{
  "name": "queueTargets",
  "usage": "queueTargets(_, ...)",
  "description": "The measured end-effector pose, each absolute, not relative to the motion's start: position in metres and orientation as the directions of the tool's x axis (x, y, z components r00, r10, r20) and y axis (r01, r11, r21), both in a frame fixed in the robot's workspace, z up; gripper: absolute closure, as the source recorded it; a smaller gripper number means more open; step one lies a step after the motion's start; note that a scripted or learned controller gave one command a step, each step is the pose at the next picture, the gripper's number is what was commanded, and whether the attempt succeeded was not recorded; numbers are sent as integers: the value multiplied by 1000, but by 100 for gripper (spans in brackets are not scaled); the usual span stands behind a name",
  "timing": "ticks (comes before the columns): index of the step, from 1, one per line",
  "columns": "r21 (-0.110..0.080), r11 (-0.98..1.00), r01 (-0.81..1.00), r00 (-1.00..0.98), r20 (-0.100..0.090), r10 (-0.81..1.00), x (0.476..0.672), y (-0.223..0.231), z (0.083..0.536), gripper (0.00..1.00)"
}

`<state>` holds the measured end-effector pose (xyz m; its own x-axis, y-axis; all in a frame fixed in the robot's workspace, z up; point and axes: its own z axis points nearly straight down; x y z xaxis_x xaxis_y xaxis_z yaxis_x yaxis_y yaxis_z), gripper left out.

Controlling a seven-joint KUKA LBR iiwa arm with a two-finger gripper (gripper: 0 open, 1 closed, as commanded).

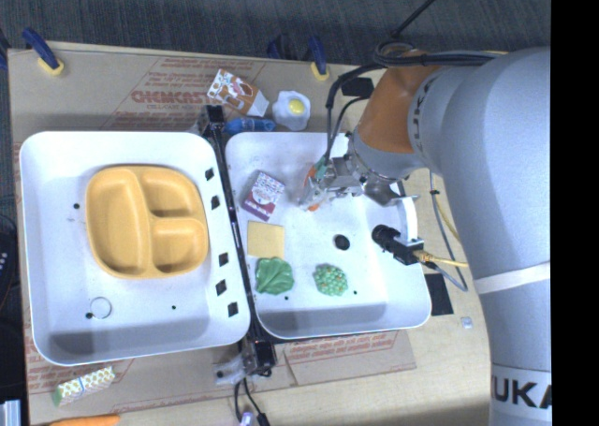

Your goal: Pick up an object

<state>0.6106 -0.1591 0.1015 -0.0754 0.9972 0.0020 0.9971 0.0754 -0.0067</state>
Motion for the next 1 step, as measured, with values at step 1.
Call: queueTargets(1,-1,351,937,-351,0,937,618,-109,193,100)
